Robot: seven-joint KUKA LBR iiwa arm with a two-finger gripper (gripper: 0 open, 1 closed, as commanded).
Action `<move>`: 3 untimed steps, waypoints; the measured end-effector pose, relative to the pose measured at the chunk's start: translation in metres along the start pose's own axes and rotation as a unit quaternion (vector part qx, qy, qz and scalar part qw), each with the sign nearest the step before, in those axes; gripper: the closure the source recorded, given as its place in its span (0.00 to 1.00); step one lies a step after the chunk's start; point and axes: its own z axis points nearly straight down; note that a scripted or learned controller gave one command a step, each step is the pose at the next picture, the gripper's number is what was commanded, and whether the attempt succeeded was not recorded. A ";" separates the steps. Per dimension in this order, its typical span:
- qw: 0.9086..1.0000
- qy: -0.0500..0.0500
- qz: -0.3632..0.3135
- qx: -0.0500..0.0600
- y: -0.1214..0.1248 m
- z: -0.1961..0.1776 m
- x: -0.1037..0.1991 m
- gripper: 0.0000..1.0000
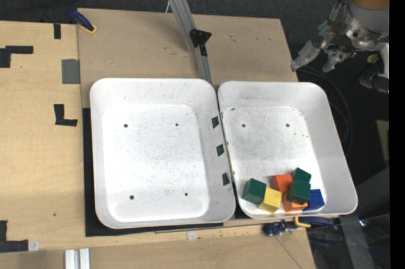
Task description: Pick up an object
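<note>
Several small blocks lie clustered in the near corner of the right bin (316,111): a green block (254,190), a yellow block (272,199), an orange block (282,183), a dark green block (300,184) and a blue block (315,199). My gripper (318,57) hangs beyond the right bin's far right corner, over the bench edge, well away from the blocks. Its two fingers are spread apart with nothing between them.
The left bin (152,150) sits beside the right one. A slanted metal pole (180,2) runs from the top down to the gap between the bins. A blue and yellow clamp (82,20) lies at the bench's far left.
</note>
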 end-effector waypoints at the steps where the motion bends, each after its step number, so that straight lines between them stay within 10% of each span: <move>1: 1.000 -0.001 0.000 -0.002 0.001 -0.003 0.000 0.00; 3: 1.000 -0.001 0.000 0.001 -0.005 0.109 -0.007 0.00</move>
